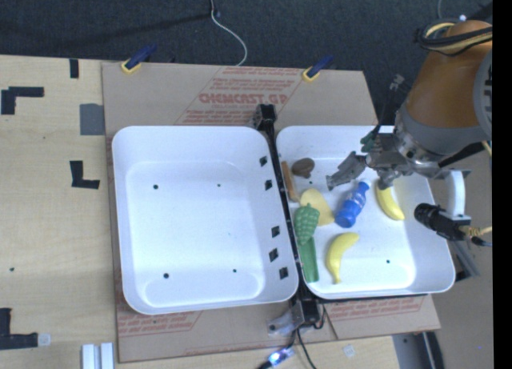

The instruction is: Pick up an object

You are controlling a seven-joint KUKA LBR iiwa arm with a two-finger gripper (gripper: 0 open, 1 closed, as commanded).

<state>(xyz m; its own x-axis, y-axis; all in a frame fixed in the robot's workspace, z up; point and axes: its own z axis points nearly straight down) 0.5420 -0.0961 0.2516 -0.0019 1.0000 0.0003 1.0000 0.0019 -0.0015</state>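
Note:
The right bin (432,275) holds several toys. A blue bottle (350,206) lies near its middle, with a yellow banana (339,254) in front of it and a second banana (390,202) to its right. A green corn-like piece (307,236) and a pale yellow lump (314,199) lie by the left wall, and a brown piece (302,167) sits at the back. My gripper (364,175) hangs just above the bottle's top end. It is open, with one grey finger (342,173) stretched left and nothing between the fingers.
The left bin (136,199) sits beside the right one, and a black divider (274,191) runs between them. An orange stick (286,182) leans along the right bin's left wall. The arm's orange-banded wrist (448,79) looms over the bin's back right corner.

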